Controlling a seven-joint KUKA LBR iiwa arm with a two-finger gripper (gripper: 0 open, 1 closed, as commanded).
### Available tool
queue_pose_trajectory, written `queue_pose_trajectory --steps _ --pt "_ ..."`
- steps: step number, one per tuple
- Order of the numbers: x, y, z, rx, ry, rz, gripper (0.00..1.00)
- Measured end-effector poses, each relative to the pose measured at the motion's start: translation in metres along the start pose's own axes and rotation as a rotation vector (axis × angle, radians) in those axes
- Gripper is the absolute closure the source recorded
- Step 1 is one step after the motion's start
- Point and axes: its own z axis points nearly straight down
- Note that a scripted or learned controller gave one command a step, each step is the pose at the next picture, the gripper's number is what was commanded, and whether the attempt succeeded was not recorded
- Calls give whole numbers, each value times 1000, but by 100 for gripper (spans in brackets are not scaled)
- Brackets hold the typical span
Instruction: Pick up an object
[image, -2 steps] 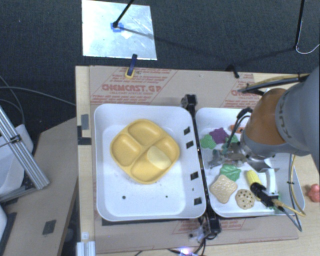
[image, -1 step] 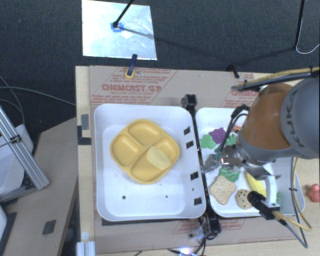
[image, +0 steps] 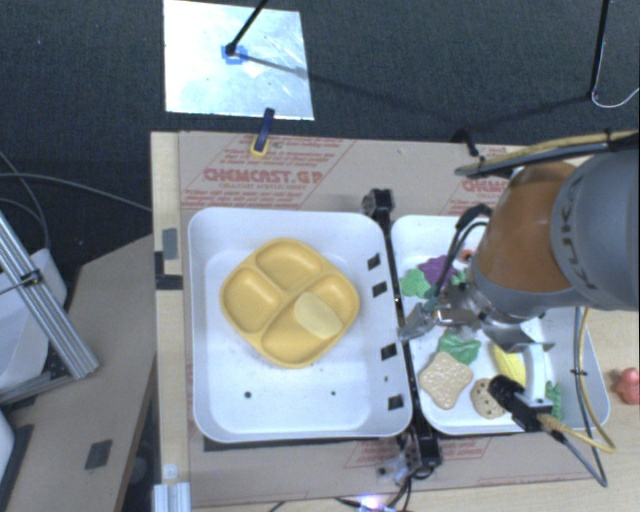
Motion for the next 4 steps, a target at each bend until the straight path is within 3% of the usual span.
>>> queue_pose_trajectory --steps 1,2,3,4 --pt "19 23 -26 -3 0 -1 0" --pt "39 9 -185 -18 3 -3 0" --pt "38 9 -187 -4 -1 -5 100" --pt "-16 6 -96 8 -3 10 100"
